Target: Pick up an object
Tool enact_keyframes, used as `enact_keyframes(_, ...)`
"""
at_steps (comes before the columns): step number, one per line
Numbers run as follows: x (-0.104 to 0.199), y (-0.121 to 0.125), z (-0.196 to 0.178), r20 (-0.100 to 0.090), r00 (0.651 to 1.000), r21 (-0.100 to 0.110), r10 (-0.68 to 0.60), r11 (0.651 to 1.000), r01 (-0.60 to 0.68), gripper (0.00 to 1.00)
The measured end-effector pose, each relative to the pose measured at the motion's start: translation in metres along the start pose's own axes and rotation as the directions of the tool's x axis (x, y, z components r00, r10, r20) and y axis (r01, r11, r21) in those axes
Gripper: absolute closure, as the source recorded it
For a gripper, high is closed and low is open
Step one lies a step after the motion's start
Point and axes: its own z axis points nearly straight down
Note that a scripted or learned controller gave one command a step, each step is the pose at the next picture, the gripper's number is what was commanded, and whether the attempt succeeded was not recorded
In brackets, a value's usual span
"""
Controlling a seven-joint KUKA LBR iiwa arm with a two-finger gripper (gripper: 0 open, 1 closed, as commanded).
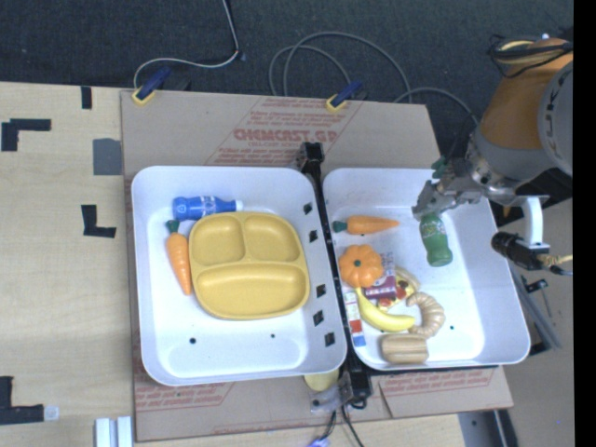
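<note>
My gripper (pixel 438 199) is over the far right part of the right bin (pixel 498 296), at the upper end of a small green bottle (pixel 435 243) that lies on the bin floor. The gripper's dark body hides the bottle's top, so whether it grips the bottle is unclear. To the left of the bottle lies an orange carrot (pixel 371 223). Below it are a small pumpkin (pixel 361 265), a banana (pixel 384 318), a tan curved piece (pixel 431 313) and a bread-coloured block (pixel 403 348).
The left bin (pixel 154 333) holds a yellow divided plate (pixel 249 264), a blue bottle (pixel 203 207) and a second carrot (pixel 179 261). A dark divider (pixel 321 250) runs between the bins. Cables lie on the dark floor behind the bench.
</note>
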Motion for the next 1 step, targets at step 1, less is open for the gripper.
enact_keyframes(1,0.0898,0.0249,-0.0050,-0.004,1.000,0.008,-0.002,1.000,0.002,1.00)
